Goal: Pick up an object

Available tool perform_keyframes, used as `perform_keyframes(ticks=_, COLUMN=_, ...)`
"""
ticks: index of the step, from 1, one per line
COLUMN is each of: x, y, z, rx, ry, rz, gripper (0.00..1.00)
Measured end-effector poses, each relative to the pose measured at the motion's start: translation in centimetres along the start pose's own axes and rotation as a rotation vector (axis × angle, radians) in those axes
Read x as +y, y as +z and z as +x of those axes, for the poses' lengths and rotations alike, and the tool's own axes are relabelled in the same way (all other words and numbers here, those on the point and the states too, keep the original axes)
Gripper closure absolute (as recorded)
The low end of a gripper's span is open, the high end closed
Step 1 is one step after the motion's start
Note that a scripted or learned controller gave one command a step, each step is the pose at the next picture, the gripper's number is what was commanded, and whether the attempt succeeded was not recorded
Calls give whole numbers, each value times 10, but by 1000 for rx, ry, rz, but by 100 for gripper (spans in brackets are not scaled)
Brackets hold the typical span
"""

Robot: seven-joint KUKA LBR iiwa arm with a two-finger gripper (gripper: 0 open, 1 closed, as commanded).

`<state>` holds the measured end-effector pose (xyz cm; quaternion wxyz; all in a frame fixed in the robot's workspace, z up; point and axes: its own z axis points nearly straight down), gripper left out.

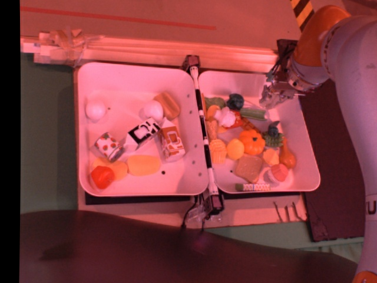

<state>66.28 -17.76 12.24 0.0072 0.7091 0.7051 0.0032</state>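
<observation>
My gripper [269,101] hangs over the back right part of the right bin [306,158], above the bin floor and just right of a green stick-shaped piece [252,113] and a dark blue berry piece [235,101]. Nothing shows between its fingers. The right bin holds several toy foods: an orange pumpkin [253,141], a yellow corn [218,151], a yellow round fruit [235,149], a white piece [224,117], a grey-green slab [248,167] and a pink piece [278,172].
The left bin [118,75] holds two white balls [95,110], a tan block [168,105], printed boxes [141,133], a yellow piece [143,165] and a red piece [102,177]. A black-and-white divider [201,122] runs between the bins.
</observation>
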Motion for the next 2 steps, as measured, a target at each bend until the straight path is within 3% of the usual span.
perform_keyframes(ticks=2, x=15, y=-120, z=0, rx=2, ry=-5, rz=2, gripper=100)
